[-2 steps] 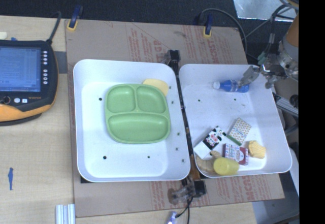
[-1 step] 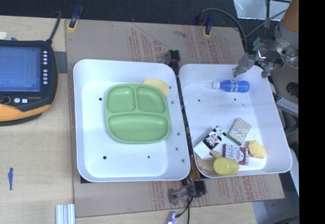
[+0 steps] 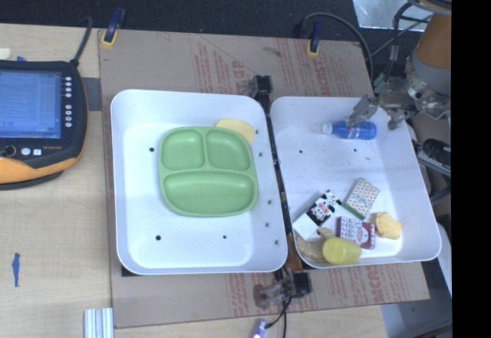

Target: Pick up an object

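Note:
My gripper (image 3: 378, 116) hangs over the far right corner of the right bin (image 3: 307, 118), its fingers spread open with nothing between them. A small blue bottle (image 3: 356, 130) lies on its side just below the left finger (image 3: 360, 110), close to it or touching it. Several small items are piled in the bin's near corner: a black-and-white carton (image 3: 324, 208), a checkered packet (image 3: 361, 197), a red-and-white packet (image 3: 355, 231), a yellow round piece (image 3: 341, 251) and a yellow lump (image 3: 387, 226).
The left bin (image 3: 134, 175) holds a green divided plate (image 3: 207, 172) with a pale yellow item (image 3: 236, 129) at its far rim. A teach pendant (image 3: 34, 118) lies at the left of the bench. Cables run behind the right bin.

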Motion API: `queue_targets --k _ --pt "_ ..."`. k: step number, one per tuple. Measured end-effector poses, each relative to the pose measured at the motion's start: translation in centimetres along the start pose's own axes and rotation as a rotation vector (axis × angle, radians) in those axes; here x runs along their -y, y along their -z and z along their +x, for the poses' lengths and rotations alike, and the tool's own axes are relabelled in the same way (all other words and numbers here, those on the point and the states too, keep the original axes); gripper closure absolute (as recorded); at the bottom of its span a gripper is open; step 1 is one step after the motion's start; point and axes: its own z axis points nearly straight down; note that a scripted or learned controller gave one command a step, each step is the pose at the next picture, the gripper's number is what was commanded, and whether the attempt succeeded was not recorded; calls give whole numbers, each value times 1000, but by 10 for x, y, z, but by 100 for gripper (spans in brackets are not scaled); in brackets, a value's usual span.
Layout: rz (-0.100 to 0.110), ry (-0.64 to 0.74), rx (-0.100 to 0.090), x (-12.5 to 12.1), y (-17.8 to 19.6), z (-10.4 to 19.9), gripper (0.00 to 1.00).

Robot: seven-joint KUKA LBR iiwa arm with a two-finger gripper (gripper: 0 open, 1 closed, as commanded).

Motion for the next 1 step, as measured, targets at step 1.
queue_targets --k 1 --pt "0 1 -1 2 -22 13 0"
